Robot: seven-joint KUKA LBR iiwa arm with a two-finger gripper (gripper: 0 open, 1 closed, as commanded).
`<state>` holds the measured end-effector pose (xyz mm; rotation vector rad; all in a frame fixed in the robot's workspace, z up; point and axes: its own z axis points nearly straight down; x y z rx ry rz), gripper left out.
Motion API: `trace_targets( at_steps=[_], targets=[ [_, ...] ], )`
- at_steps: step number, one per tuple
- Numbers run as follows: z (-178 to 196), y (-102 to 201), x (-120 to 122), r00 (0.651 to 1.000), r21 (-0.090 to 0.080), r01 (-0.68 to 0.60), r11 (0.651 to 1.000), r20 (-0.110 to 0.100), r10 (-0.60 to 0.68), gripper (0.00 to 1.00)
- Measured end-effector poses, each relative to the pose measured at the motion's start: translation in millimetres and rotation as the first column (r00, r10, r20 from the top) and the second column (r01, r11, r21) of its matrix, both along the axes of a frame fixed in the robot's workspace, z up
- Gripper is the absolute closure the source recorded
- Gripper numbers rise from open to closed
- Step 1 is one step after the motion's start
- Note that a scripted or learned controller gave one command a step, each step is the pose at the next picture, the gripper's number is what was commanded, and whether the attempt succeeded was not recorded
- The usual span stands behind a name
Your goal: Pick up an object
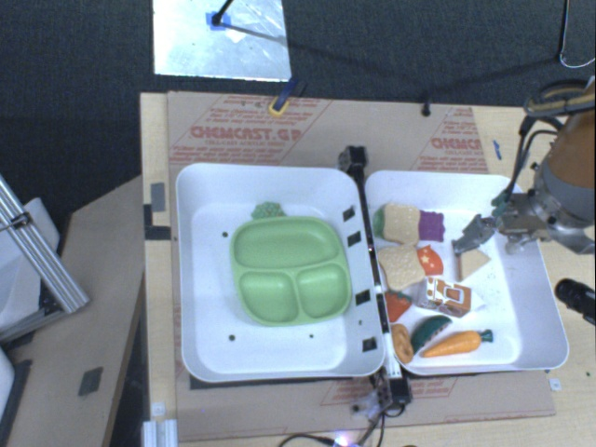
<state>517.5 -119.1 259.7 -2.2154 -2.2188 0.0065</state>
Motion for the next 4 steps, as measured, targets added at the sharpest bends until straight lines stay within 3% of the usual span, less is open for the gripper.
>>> trace_targets(
  at_steps=[1,4],
  targets=[
    [4,0,2,1.000,-0.002,-0.002,1.000,0.010,0.002,0.00],
    [-131,-6,-4,1.000,-0.001,0.001,1.000,0.006,-0.001,0.00]
  ],
)
